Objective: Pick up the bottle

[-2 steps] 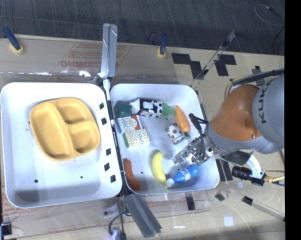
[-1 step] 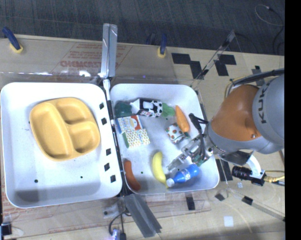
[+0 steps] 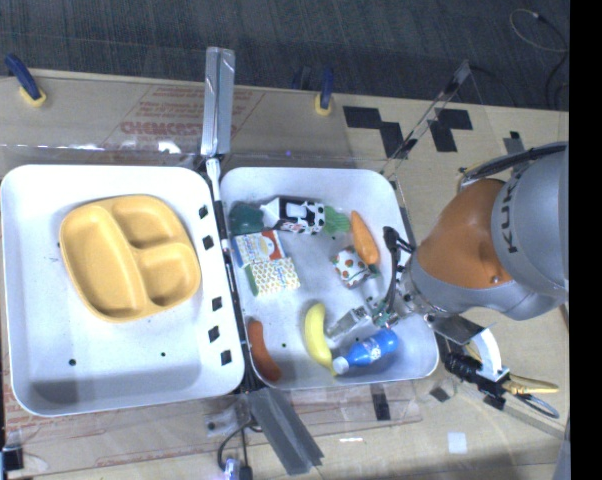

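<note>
The gripper was positioned low inside the right bin, near that bin's front right corner, with the grey arm and its orange band extending in over the bin's right wall. Whether the gripper was spread or pressed together could not be determined; no item was visible between its tips.

The blue bottle lay on its side against the front wall of the right bin, just below the gripper, with its white cap end pointing toward the banana. The banana lay just beside the bottle on the bottle's left, touching or almost touching the cap. A small white and red ball-shaped toy rested above the gripper, toward the right wall. An orange carrot lay tilted near the back right corner. A black and white cow-patterned toy lay along the back wall, with a dark green item beside it at the back left corner. A printed carton lay near the left wall. A reddish-brown sausage-shaped item lay at the front left corner.

The left bin carried a yellow divided plate, placed toward its back half.
</note>
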Controlling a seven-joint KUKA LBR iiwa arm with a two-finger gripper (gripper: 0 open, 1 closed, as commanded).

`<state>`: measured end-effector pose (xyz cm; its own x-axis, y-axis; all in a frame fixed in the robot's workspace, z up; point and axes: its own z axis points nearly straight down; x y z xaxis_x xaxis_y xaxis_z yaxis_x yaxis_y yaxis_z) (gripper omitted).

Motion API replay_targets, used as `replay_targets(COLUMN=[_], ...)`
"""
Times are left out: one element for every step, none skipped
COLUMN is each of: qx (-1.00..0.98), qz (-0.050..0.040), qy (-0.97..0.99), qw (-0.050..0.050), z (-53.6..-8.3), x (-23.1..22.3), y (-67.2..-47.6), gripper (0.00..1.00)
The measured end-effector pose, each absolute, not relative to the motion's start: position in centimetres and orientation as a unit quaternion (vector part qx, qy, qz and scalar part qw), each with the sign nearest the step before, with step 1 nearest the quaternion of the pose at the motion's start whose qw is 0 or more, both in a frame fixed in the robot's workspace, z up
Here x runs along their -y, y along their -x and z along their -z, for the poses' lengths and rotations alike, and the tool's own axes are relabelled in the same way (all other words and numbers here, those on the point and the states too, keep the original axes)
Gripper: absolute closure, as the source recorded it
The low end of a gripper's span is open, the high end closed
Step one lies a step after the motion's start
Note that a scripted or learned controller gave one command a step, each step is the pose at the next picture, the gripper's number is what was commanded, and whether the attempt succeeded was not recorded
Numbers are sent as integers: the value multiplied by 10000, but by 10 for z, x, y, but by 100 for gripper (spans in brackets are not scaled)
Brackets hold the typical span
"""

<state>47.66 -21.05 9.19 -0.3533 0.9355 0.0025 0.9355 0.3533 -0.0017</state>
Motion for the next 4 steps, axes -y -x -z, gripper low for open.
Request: replay_targets(qx=[8293, 8561, 8056, 8659], qz=[2, -41, -2, 1], qy=[5588, 5167, 5924, 5002], qw=[20, 59, 9, -5], z=[-92, -94, -163, -205], x=[210, 213, 210, 191], y=[-477, -651, -564, -584], gripper=[0, 0, 0, 0])
